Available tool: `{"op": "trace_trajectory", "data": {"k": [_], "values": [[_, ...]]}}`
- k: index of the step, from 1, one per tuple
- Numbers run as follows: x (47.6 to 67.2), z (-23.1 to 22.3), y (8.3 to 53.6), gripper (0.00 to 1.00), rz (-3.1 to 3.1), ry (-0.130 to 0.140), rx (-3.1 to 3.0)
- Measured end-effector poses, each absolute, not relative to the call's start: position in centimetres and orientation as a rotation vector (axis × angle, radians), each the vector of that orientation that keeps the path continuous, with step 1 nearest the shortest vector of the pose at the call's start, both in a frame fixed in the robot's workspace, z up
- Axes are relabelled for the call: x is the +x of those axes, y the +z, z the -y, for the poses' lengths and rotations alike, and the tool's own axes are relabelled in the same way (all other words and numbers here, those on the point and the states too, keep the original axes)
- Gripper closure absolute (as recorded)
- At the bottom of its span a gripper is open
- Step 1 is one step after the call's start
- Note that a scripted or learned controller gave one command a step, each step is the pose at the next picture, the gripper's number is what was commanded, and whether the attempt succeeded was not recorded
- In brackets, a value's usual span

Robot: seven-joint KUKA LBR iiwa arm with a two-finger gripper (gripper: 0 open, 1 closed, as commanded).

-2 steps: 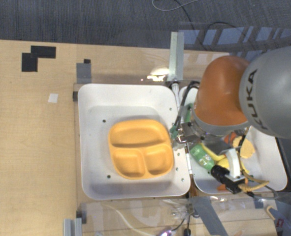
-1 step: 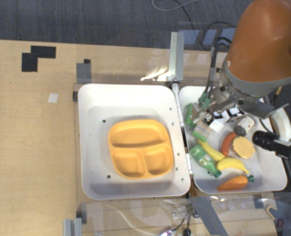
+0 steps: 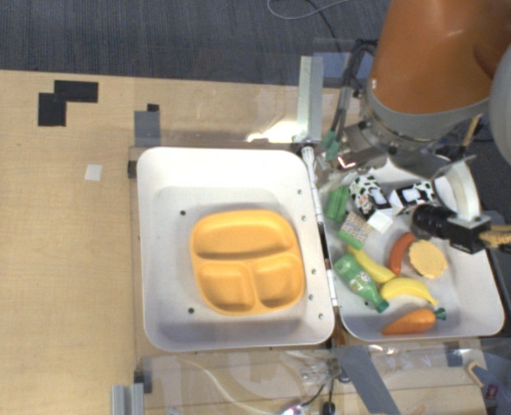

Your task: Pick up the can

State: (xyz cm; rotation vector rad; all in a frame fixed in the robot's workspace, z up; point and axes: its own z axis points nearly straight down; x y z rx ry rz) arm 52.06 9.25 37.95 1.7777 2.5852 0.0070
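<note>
A wooden desk (image 3: 56,232) carries two white bins; the end effector (image 3: 372,175) hovers over the right bin (image 3: 488,305); its state cannot be told; the can (image 3: 355,229) seemingly lies just below, crowded by a banana (image 3: 393,282); a mis-grasp is likely.

One fixed camera hangs above the bench (image 3: 56,258), looking down at a slant toward twelve o'clock. It sits far enough back to take in both white bins: the left bin (image 3: 156,318) near centre, the right bin (image 3: 484,305) toward four o'clock. The arm (image 3: 437,41) looms close at two o'clock.
</note>
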Motion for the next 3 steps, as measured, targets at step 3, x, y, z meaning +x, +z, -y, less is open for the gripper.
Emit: {"op": "trace_trajectory", "data": {"k": [3], "values": [[53.7,-6.0,27.3,1.00,-3.012,0.007,0.862]]}}
